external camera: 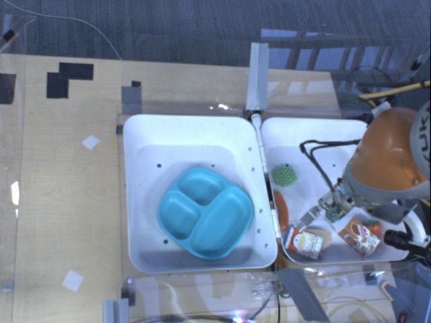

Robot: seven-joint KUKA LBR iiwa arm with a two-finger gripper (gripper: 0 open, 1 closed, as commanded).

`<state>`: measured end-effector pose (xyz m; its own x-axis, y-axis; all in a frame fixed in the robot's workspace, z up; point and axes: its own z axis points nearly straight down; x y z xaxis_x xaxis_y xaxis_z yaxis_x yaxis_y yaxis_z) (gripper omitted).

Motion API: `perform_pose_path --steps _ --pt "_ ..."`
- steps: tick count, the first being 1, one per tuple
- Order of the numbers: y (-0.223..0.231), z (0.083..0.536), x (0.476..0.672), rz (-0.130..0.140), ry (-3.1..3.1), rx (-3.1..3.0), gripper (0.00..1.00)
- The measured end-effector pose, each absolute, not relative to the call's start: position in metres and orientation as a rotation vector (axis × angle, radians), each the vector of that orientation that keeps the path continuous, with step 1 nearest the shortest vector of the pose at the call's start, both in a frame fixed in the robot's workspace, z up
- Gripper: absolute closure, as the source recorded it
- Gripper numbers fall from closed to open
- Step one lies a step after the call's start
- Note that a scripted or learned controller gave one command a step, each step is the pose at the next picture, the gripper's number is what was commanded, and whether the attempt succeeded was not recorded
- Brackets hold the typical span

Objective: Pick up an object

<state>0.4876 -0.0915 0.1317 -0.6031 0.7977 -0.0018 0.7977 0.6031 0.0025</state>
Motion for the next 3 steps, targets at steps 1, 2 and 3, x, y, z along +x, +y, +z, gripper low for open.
perform_pose_path --steps 1,2,3 --pt "-0.129 0.09 0.492 0.009 2.805 1.386 0.0" --pt "-0.141 0.166 0.501 0.003 2.904 1.176 0.0" --pt "-0.185 0.104 0.488 0.001 2.907 1.18 0.0"
